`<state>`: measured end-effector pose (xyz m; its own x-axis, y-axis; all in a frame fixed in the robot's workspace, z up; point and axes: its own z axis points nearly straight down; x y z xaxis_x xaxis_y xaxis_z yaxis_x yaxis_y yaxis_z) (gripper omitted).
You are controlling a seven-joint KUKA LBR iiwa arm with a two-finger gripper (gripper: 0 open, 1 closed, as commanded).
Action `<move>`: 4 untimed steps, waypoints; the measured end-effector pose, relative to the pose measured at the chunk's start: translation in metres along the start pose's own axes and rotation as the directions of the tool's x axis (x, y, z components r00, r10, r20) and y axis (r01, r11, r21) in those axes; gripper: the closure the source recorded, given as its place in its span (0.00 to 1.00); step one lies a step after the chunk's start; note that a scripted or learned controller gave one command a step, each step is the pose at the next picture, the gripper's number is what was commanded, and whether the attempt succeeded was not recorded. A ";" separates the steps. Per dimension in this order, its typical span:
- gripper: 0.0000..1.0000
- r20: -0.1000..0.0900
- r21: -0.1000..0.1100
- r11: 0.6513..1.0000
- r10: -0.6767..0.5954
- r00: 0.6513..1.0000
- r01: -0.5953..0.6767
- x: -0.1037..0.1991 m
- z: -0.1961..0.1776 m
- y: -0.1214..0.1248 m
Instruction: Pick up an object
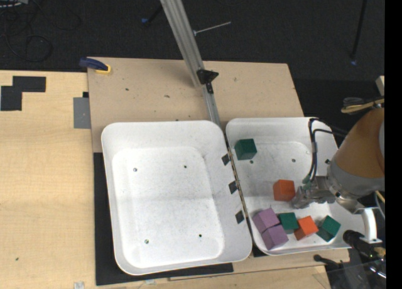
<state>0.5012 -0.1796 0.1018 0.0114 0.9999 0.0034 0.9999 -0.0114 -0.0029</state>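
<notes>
Blocks crowd the right bin point(270, 132): an orange block point(284, 190) sits just left of the gripper point(301, 198), untouched. Its grip state cannot be made out. Judged the approach step; next, centring over one block and descending.

The arm came in from the right edge of the camera view, its orange band showing above a grey wrist. A black cable looped up and over the wrist. The end effector point(304, 198) pointed left and downward, held low. Its tip was small and dark, too blurred to read.
</notes>
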 end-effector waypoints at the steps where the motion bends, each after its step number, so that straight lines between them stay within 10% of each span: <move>1: 1.00 0.004 -0.006 1.000 -0.013 1.000 0.013 0.008 -0.057 0.006; 2: 1.00 0.004 -0.006 1.000 -0.013 1.000 0.013 0.007 -0.109 0.007; 4: 1.00 0.002 -0.001 1.000 -0.015 1.000 0.015 0.101 -0.119 0.029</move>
<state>0.5320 -0.0792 0.2205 -0.0039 1.0000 0.0017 1.0000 0.0039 -0.0015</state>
